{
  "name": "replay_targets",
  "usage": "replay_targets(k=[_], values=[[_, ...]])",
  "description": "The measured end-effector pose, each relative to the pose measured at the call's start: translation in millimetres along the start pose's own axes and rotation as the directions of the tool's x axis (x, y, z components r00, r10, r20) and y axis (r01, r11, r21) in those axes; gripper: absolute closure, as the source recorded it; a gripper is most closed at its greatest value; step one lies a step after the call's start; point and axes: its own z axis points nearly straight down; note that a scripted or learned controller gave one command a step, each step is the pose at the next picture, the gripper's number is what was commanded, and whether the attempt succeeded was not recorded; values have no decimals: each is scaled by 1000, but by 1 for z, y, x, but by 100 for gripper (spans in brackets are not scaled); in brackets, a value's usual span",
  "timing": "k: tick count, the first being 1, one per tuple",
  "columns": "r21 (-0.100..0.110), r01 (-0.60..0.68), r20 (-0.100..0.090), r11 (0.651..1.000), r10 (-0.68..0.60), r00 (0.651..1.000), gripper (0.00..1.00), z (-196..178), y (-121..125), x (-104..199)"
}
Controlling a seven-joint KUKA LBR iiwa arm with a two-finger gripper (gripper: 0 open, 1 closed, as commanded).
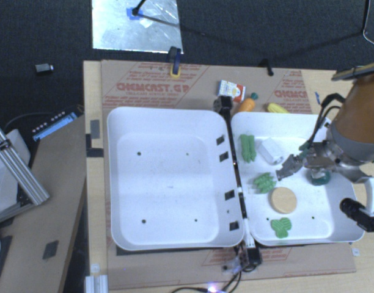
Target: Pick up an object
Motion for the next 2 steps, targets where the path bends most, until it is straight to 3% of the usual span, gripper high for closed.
replay_targets(k=[1,2], values=[[8,-3,-1,1000,3,1000,0,139,-7,-9],[-2,-1,0,1000,1,1000,100,122,-4,-9]])
